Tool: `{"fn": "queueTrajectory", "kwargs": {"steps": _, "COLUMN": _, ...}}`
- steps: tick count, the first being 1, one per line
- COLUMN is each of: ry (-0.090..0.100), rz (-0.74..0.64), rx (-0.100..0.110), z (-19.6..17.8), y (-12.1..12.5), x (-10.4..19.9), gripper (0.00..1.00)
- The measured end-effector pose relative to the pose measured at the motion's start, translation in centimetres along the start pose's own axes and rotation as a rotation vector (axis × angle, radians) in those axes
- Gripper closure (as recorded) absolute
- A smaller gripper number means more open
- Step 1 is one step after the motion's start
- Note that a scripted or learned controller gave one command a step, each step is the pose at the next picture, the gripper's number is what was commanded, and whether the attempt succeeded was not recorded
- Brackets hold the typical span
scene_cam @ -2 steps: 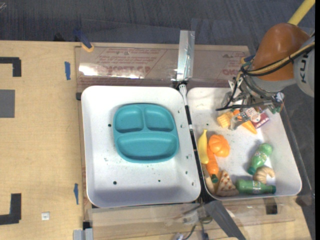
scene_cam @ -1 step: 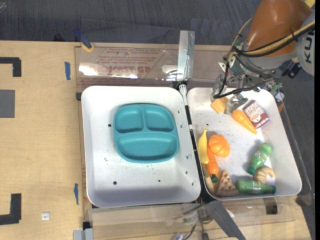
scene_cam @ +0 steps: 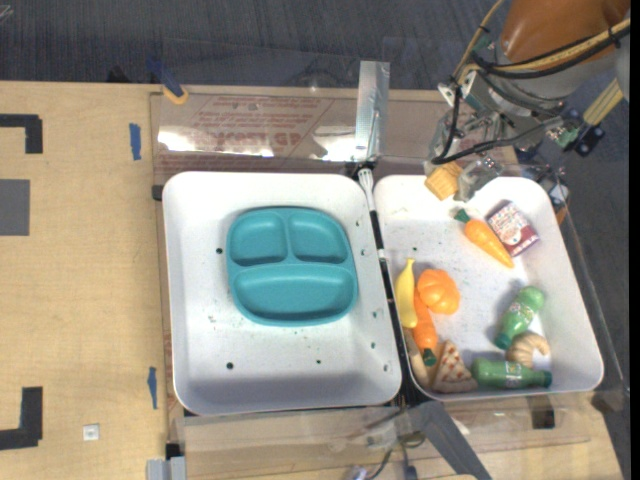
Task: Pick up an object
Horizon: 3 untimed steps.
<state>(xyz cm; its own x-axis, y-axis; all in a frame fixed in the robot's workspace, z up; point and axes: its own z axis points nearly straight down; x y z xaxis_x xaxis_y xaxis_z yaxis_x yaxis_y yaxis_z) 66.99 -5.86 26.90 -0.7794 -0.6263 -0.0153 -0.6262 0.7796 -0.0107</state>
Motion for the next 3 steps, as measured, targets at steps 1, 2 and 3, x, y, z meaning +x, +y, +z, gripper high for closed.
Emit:
{"fn": "queueTrajectory", "kwargs": {"steps": 1, "ry": 0.009, "rz": -0.020, "rx": -0.011, "z": 4.6, "y": 4.3, "x": 2.5, "gripper": 1.00}}
{"fn": "queueTrajectory", "kwargs": {"steps": 2, "ry": 0.007, "rz": -0.433, "rx": -0.011, "z": 9.0, "y": -3.2, "x": 3.1, "gripper": 1.00}}
{"fn": "queueTrajectory", "kwargs": {"steps": 3, "ry": 0.006, "rz": -0.625, "rx": -0.012, "z": 8.1, "y": 5.7, "x": 8.2, "gripper": 1.00}}
